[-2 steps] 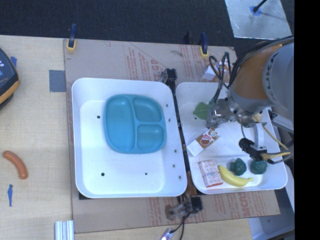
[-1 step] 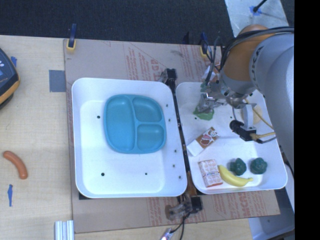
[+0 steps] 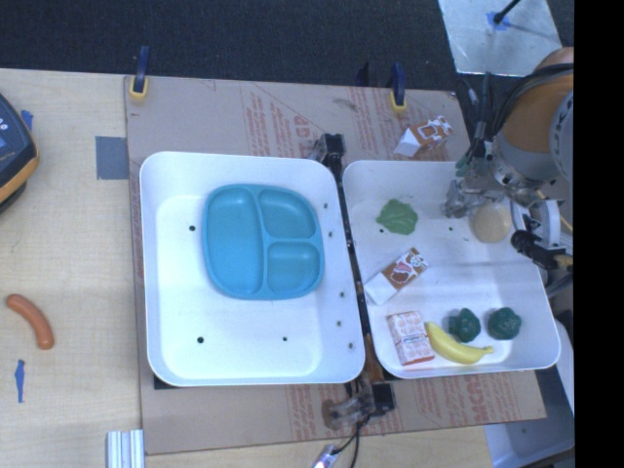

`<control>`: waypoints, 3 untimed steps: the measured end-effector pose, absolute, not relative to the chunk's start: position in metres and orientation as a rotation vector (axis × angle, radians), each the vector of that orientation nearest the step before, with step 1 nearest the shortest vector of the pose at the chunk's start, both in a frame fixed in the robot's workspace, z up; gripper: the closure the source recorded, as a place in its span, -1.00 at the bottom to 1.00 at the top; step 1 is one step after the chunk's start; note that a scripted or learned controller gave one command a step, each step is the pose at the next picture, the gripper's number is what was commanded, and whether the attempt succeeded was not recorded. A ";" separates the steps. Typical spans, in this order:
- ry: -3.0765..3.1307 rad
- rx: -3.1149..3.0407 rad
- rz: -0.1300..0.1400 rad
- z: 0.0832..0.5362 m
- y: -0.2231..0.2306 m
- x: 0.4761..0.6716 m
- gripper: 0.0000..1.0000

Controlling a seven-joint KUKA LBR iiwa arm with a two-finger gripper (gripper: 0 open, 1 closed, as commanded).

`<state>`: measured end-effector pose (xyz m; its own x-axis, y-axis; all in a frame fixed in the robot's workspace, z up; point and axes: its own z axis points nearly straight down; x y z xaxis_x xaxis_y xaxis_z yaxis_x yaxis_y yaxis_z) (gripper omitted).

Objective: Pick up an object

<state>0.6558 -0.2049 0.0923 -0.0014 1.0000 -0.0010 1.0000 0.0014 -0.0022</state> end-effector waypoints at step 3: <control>-2.228 -2.211 0.007 0.102 -0.152 0.629 1.00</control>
<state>0.6292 -0.1519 0.1024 -0.0078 1.0000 -0.0012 1.0000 0.0078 -0.0049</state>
